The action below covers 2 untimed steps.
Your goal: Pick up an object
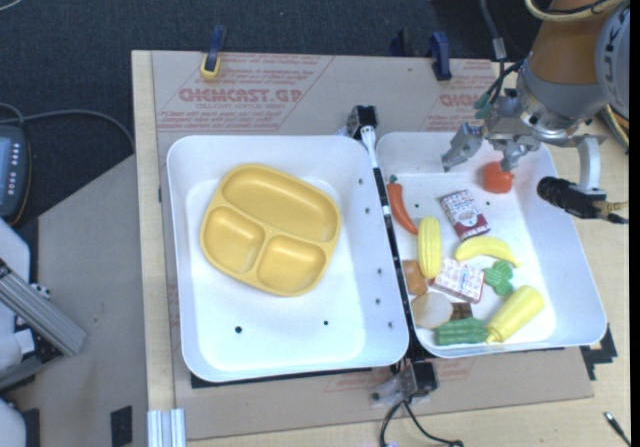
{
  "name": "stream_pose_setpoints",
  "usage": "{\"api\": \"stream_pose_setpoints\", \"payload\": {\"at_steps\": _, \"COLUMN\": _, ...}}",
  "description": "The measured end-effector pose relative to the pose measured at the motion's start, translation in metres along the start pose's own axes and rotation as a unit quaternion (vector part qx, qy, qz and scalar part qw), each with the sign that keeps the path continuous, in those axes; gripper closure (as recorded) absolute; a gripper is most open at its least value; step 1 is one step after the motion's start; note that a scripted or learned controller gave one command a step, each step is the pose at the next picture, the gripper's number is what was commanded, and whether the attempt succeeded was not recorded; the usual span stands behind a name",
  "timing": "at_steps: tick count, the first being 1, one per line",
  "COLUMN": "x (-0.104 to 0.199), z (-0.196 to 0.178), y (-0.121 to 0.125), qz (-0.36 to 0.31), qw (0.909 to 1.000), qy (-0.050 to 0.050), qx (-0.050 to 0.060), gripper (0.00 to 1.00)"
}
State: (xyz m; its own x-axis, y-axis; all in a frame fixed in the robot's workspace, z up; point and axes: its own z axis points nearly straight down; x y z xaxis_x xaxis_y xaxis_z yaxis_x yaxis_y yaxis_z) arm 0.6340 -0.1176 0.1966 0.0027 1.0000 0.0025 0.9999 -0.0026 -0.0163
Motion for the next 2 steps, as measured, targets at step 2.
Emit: {"api": "stream_pose_setpoints", "payload": {"at_steps": 2, "x": -0.003, "z": 0.035, "y": 0.009, "qz": -0.001, "qw": 1.0000, "qy": -0.001, "qx": -0.006, "gripper": 0.00}}
